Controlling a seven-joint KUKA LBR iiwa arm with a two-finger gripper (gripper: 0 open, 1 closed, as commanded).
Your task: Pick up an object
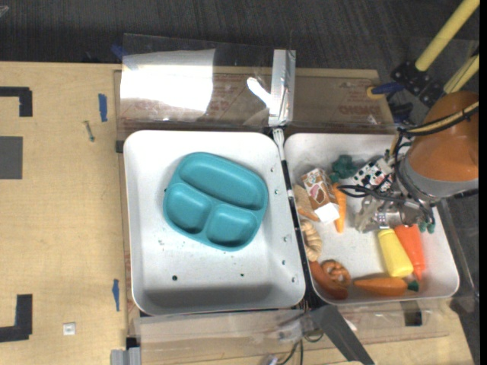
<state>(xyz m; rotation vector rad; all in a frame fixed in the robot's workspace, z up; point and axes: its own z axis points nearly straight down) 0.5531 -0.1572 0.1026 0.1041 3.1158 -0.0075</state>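
A pale wooden bench [61,226] fills the left and lower part of the scene, its top marked with black corner brackets [17,101] near its left edge and short strips of blue tape [102,106]. Beyond the bench's far edge lies dark grey carpeted floor [228,10]. A clear plastic sheet [171,86] along the far edge catches a bright glare from overhead light. Brown cardboard panels [335,97] line the far right part of the bench. Yellow poles [455,23] slant across the top right corner.
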